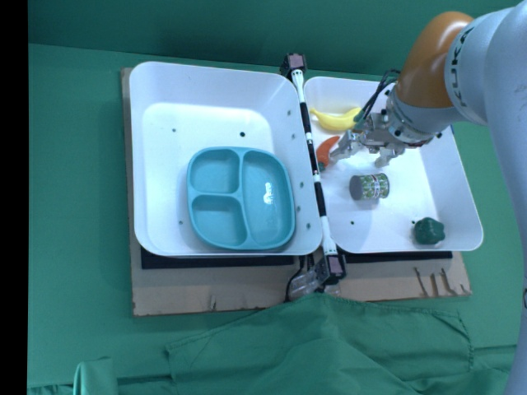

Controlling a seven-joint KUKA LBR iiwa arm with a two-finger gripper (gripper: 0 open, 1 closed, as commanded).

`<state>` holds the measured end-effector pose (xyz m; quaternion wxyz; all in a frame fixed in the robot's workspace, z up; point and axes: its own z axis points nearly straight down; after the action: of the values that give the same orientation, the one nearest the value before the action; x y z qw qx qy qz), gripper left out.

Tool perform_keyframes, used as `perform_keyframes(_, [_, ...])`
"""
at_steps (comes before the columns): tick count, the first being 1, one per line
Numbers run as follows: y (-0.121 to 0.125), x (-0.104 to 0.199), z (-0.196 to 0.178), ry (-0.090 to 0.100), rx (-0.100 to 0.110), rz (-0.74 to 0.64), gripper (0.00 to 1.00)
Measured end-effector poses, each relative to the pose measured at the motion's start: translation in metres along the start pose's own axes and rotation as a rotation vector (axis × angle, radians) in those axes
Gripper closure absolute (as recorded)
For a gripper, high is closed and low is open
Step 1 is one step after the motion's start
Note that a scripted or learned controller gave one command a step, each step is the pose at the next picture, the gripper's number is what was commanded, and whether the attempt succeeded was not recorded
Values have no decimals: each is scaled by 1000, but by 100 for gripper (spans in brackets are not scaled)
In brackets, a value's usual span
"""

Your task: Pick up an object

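Camera view | two white bins on cardboard sheet | green cloth around | jaws: state unclear

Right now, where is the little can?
The can lies on its side near the middle of the right bin, just below the gripper, with the banana farther up and the green toy toward the lower right corner.

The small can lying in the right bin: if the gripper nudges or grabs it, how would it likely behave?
The can lies on its side on the smooth bin floor, so a nudge would probably roll it. It looks rigid, so it should not deform. Its curved wall may slip unless gripped squarely.
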<state>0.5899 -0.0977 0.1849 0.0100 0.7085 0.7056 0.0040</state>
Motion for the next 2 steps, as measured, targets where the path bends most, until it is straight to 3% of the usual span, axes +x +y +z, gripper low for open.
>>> perform_keyframes(1, [-15, 1, -1, 1, -5, 0, 0])
perform_keyframes(2, [47, -36, 2, 5, 6, -2, 0])
